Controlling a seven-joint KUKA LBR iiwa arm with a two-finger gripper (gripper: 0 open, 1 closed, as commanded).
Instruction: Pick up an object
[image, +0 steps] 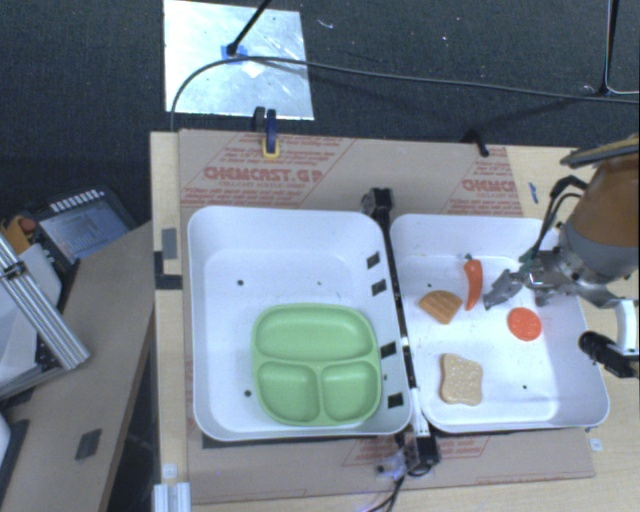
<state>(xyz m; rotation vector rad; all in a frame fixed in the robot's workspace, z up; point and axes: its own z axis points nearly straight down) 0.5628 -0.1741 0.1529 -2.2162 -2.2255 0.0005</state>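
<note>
both bins (290, 235) look like smooth white plastic – faintly glossy; the green tray (315, 360) is matt plastic, the board (330, 165) beneath printed cardboard, the plate (240, 60) brushed metal.

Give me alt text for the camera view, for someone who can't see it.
A grey robot arm reaches in from the right, its gripper low over the right bin beside a red chili pepper, with a croissant, an orange disc and a toast slice nearby. The left bin holds a green divided plate.
</note>
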